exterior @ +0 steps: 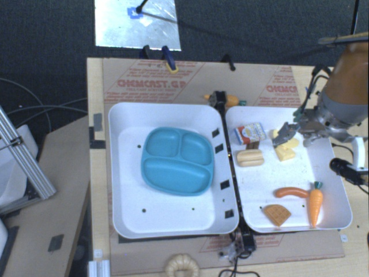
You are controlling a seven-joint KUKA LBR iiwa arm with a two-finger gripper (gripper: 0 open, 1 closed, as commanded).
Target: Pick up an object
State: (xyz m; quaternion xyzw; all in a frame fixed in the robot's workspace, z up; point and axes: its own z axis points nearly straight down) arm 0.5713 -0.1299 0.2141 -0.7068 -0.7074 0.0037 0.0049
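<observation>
The right bin [331,154] holds several toy foods. A yellow cheese wedge [286,151] lies near its far side, with a small red, white and blue carton [249,134] to its left. A tan bread roll [249,157] sits just in front of the carton. Toward the near edge lie an orange-red sausage [291,193], a carrot [314,204] and a brown waffle piece [277,214]. My gripper [286,135] hangs over the far part of this bin, right above the cheese wedge. I see nothing lifted in it.
The left bin [124,154] bears a blue divided plate [177,160]. A yellow toy [231,101] lies on the bench behind the bins' divider. A pale ring [183,265] sits at the bench's front edge. A foil sheet [137,16] lies beyond the bench.
</observation>
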